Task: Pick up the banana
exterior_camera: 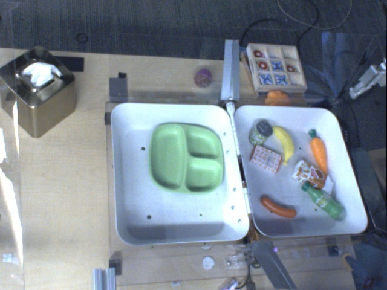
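Hardware at the far right edge of the view, pale and slanted, looks like the end effector (369,82). It sits beyond the upper right corner of the right bin (351,162) and touches nothing; whether it is open or closed cannot be told, as it is small and cut off by the edge.

Nearest to it inside that bin lies an orange carrot (318,153), green top pointing away from the camera. Below the carrot are a small printed carton (309,174) and a green bottle (323,201) lying on its side, the two touching or nearly so.

Further left, the banana (284,142) lies in the upper middle of the right bin, curved and yellow, untouched. Just beside its left end is a small jar (261,132) with a dark lid, and a red-and-white checked packet (266,159) lies against its lower left side. A reddish sausage (279,207) rests apart near the front wall.

The left bin (130,180) holds a green divided plate (185,157) at its centre.

On the table (60,192) behind the bins stand a noughts-and-crosses board (275,68), an orange thing (277,96) just under it, and a small purple disc (203,77). A metal box (39,95) with something white in it sits at the far left.
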You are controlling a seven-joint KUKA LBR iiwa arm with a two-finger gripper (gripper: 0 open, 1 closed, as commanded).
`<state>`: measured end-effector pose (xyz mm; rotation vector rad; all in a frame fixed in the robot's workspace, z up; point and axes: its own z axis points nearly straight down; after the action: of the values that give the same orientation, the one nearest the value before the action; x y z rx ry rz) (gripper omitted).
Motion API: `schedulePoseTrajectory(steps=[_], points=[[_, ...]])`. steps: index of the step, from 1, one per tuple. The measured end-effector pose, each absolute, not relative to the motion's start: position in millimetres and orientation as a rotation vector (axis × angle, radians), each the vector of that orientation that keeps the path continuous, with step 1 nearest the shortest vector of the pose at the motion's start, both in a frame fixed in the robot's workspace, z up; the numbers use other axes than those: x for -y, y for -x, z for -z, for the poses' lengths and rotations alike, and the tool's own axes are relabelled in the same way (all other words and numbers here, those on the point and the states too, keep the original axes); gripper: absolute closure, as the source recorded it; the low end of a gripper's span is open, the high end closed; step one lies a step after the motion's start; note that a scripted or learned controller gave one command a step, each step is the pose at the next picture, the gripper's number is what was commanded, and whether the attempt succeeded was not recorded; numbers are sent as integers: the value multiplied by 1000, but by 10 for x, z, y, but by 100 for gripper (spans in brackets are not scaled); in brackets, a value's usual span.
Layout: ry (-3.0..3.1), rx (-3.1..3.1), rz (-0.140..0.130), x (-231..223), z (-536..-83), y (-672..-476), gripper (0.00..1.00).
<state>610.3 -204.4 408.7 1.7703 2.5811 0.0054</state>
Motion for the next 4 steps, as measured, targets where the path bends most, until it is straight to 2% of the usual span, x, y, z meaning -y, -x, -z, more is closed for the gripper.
schedulePoseTrajectory(steps=[1, 2, 3, 4], points=[[-1783, -2581, -3, 2035, -2436, -6456, 0], [-1541, -2738, 1, 1616, -1107, -6690, 0], [-1522, -2747, 13, 1590, -999, -6696, 0], [-1504, -2726, 5, 1596, -1119, -6742, 100]])
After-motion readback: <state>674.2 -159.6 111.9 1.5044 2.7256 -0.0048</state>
